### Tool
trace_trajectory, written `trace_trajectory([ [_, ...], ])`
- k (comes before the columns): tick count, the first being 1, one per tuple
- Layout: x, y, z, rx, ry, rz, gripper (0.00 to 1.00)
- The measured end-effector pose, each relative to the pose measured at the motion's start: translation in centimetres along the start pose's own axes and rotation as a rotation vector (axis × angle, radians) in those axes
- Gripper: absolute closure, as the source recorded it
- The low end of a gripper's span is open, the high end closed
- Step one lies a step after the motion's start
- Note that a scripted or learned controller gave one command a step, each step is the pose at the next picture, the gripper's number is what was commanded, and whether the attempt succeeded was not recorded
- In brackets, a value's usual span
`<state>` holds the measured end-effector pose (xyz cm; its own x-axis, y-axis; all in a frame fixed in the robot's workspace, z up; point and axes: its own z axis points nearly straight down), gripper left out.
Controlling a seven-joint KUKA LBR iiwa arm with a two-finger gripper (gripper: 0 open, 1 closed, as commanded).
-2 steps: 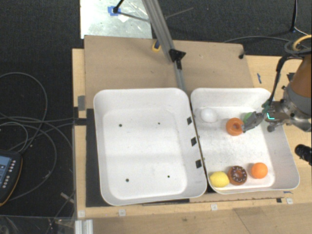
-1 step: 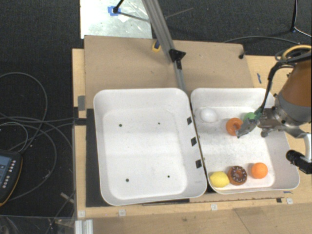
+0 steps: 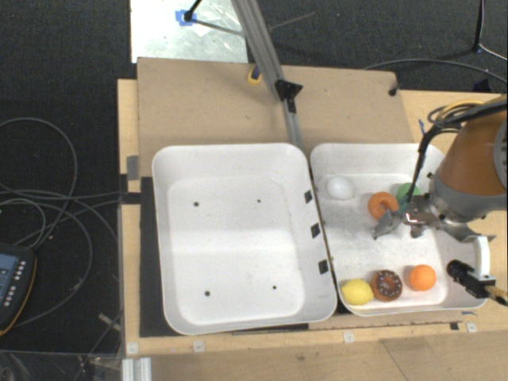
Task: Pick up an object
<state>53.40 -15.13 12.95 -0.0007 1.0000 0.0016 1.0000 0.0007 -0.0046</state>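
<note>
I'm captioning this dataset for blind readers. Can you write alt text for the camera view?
A grey arm's gripper hangs low in the right white bin, beside an orange round object. That bin also holds a white ball, yellow lemon, brown doughnut and orange ball.

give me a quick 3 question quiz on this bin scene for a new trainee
1. True or false: the pincer is over the right bin.
2. Which thing lies nearest the pincer? A) white ball B) orange ring-shaped piece C) yellow lemon
3. Fill in: along the right bin's front edge, the brown doughnut sits between the yellow lemon and the ____.

Key
1. True; the arm reaches in from the right of the view, and the left bin holds none of these objects.
2. B; the ring-shaped piece sits just above the pincer in the view, with a green object beside it.
3. Orange ball.
</note>
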Motion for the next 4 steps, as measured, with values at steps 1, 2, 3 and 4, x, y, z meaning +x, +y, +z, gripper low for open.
trace_trajectory([
  [1,0.0,0.0,4.1,-0.002,0.000,0.000,0.00],
  [2,0.0,0.1,2.8,-0.008,-0.002,0.000,1.00],
  [3,-1.0,-0.1,-2.0,-0.011,-0.004,0.001,1.00],
  [4,0.0,0.4,-7.5,-0.012,-0.003,-0.006,1.00],
])
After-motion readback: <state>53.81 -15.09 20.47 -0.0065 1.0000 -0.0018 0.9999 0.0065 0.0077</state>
